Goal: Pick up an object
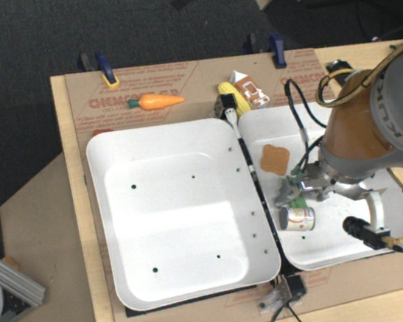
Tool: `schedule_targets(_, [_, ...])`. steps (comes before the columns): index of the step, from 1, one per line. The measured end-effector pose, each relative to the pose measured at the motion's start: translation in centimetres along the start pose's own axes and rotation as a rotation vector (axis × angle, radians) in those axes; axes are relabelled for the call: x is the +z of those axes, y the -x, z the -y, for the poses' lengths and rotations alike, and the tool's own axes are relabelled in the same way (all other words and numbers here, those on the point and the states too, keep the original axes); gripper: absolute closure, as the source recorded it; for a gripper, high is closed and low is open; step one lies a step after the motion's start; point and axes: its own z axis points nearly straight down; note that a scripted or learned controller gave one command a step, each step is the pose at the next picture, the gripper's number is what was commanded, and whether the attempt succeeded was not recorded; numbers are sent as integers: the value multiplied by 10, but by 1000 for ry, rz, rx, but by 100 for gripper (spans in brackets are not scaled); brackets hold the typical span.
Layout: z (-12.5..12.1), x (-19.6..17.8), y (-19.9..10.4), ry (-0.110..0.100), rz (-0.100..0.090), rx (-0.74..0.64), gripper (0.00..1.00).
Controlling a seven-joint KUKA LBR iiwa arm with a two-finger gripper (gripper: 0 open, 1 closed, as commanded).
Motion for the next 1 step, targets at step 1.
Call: schedule_targets(1, [-3, -13, 1, 8, 3, 0, 100])
